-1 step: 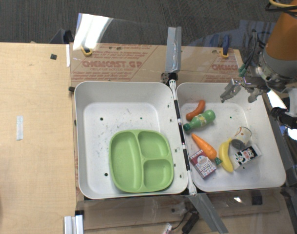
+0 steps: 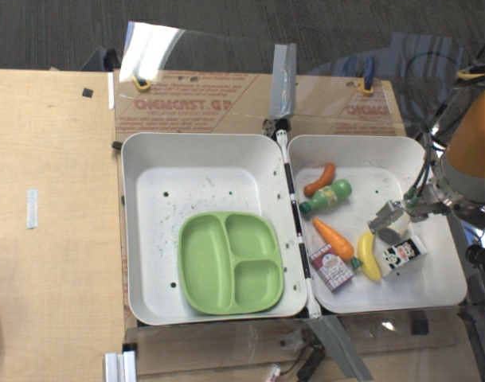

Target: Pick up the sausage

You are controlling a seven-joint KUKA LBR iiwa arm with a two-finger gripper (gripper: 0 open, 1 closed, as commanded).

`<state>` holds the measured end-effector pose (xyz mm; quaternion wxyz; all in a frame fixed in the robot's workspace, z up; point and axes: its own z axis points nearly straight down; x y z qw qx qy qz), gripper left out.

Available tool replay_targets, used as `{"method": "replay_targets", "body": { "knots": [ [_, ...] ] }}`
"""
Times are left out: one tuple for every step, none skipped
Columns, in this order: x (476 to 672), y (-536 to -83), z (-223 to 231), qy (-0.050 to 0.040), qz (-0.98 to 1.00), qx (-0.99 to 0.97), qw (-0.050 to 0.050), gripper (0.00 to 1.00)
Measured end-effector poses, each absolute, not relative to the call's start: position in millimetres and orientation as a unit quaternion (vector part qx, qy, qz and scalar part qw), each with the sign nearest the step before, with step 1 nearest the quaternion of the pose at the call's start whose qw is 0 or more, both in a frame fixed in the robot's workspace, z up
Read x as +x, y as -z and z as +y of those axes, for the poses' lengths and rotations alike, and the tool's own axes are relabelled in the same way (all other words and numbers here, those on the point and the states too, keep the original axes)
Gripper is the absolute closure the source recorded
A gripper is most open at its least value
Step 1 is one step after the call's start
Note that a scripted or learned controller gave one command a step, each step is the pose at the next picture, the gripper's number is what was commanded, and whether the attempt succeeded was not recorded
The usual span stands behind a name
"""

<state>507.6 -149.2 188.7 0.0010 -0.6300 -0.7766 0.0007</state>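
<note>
- Claw [image 2: 391, 218] hovers low in the right bin [image 2: 350, 146]; can't tell its state.
- Sausage [image 2: 320, 179] lies up-left of it, beside the green bottle [image 2: 326, 196].
- Risk: closing here catches the banana [image 2: 369, 256] or milk carton [image 2: 402, 253] just below.

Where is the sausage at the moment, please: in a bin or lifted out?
In a bin. The sausage lies flat near the back of the right bin, beside the green bottle, apart from the gripper.
</note>
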Motion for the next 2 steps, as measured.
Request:
{"method": "replay_targets", "body": {
  "knots": [
    [540.0, -107.5, -107.6, 0.0021, -0.773, -0.635, -0.003, 0.00],
    [498.5, -93.3, -100.4, 0.0012, -0.781, -0.624, -0.002, 0.00]
  ]
}}
